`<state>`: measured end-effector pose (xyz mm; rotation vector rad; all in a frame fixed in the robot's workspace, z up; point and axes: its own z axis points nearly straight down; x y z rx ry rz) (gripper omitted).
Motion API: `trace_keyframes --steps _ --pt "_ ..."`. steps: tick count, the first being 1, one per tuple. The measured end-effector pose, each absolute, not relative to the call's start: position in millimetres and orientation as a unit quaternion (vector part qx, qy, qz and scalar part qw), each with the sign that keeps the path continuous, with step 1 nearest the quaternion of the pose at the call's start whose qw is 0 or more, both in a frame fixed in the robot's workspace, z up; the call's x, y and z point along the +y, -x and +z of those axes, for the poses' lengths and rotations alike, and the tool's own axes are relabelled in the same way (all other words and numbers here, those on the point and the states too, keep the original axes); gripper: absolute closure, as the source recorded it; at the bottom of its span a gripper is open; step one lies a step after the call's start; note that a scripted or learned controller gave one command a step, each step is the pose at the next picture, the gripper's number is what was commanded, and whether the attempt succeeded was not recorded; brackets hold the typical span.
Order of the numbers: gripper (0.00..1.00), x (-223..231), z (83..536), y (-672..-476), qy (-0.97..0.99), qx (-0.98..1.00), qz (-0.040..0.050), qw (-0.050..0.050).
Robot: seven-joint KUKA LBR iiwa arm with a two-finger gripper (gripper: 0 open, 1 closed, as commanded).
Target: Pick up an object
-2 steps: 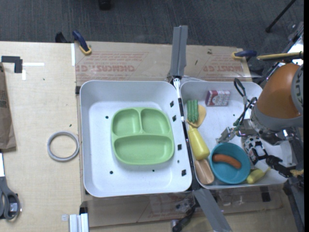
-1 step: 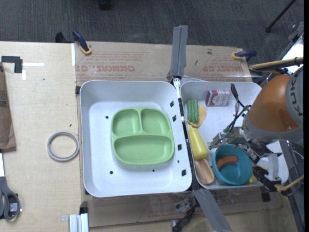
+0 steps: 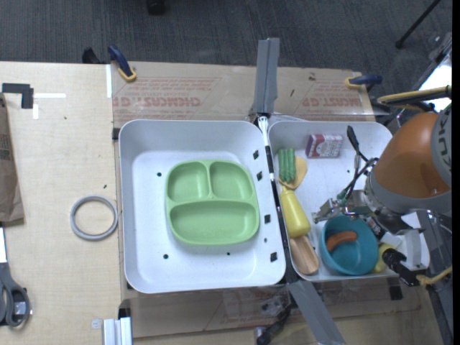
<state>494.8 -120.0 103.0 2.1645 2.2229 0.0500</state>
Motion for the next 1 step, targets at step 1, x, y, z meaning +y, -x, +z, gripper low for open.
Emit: trace_keyframes --steps 1 --pt "1.00 -120.1 115.2 -500.2 -0.697 0.716 0.0205 0.026"
